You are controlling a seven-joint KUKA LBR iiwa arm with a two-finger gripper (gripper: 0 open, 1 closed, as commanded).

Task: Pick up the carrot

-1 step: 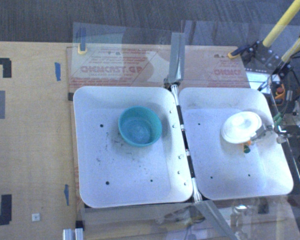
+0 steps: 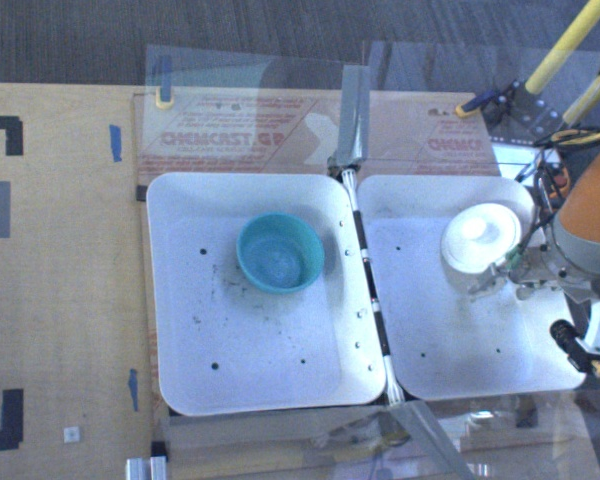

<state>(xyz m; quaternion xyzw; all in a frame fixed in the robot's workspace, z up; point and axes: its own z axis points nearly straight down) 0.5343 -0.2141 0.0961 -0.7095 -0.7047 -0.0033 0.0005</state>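
— Arm (image 2: 586,223) and jaws are poised over the right bin (image 2: 450,343), beside the white dish (image 2: 480,236); spread or pressed together cannot be told.
— Nor can the carrot's place; it should be located before any descent.

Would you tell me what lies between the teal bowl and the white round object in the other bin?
In the camera view, bare bin floor and the two bins' adjoining rims separate the teal bowl from the white round object.
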